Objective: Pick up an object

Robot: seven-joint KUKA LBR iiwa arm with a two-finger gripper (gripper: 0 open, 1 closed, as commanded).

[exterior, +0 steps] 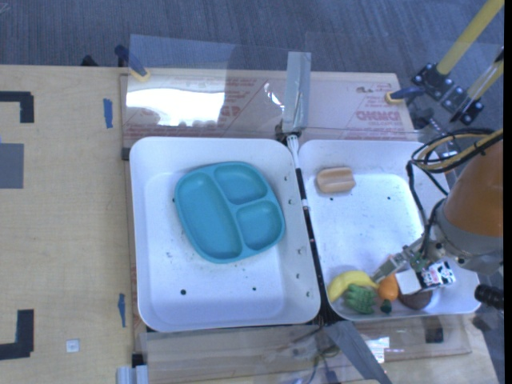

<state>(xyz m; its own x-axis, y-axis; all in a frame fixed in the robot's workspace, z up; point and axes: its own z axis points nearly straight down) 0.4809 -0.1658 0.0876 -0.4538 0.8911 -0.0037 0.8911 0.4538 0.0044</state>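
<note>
Landmark: divider point(302, 214) between bins
Left of divider: tray point(230, 210) in left bin point(160, 294)
Right of divider: bread roll point(335, 180) at rear of right bin point(376, 214); banana point(349, 282), broccoli point(360, 298), carrot point(388, 289) clustered in front

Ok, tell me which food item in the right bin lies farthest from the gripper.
The tan bread roll, alone near the bin's far edge. The banana, the green piece and the orange cluster at the near edge beside the gripper.

a dark blue-grey carpeted floor point(240, 10) is filling the top of the frame. below it a pale wooden bench top point(60, 214) is spreading across the left side, carrying black corner marks point(24, 106) and small blue tape strips point(107, 112). a clear plastic sheet point(200, 94) is catching a bright white glare at upper centre. a yellow pole point(480, 22) is slanting across the upper right corner.
</note>
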